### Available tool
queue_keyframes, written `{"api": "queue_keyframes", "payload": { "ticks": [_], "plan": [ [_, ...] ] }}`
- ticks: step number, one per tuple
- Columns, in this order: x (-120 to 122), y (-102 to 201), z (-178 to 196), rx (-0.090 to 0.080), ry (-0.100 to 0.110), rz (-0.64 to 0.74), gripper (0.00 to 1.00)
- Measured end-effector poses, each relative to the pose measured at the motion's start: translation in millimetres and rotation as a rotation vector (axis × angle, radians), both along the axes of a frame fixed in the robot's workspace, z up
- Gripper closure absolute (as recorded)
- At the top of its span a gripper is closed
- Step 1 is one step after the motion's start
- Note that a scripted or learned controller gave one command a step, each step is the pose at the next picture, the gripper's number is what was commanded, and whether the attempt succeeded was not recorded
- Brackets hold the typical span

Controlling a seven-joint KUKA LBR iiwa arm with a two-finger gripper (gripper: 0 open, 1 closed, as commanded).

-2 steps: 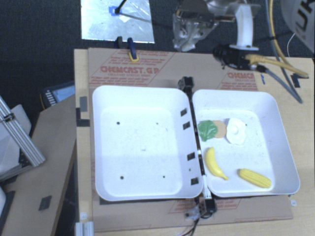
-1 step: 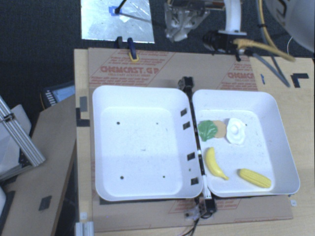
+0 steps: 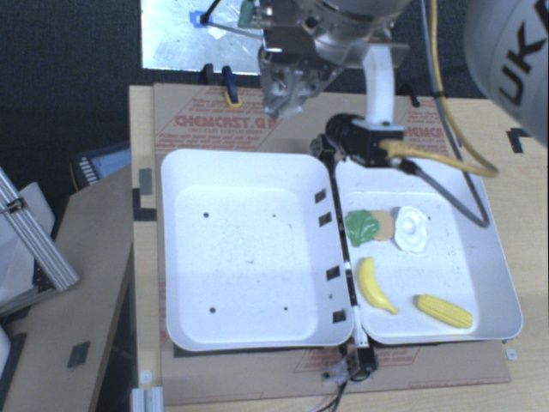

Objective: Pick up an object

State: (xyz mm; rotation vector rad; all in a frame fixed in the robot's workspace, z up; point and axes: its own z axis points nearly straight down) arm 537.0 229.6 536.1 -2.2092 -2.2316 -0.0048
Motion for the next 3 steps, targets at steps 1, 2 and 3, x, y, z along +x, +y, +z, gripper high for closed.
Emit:
{"api": "queue_keyframes", "payload": {
  "ticks": [1, 2, 3],
  "plan": [
    [2.6, -2.6, 10.9, 0.0, -0.003, -0.004, 1.0],
    [2.8, -2.3, 22.1, 0.001, -0.005, -0.002, 1.0],
    [2.8, -2.2, 33.4, 0.002, -0.007, 0.001, 1.0]
  ]
}}
